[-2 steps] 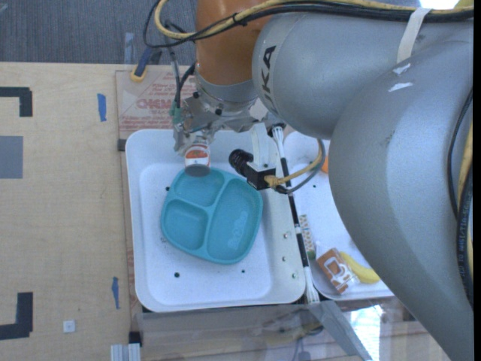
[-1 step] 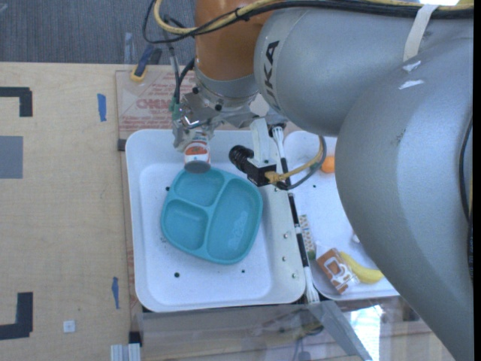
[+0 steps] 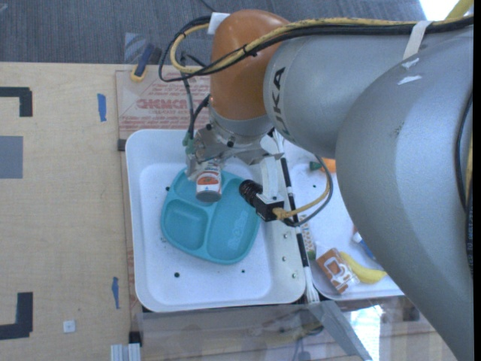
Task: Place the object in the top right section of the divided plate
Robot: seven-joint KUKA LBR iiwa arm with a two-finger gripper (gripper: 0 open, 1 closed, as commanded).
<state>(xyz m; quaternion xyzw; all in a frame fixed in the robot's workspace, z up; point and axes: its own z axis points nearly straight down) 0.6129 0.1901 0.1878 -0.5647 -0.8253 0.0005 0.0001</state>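
Observation:
A teal divided plate lies in the left white bin. A small can with an orange and white label hangs over the plate's upper compartment, near its far rim. My gripper reaches down from the orange wrist band and is shut on the top of the can, which sits between its fingers. The arm's grey body hides the upper right of the bin and most of the right bin.
In the right bin lie a yellow banana and a brown packet. A black cable fitting hangs from the wrist over the plate's right edge. A wooden board lies to the left of the bins.

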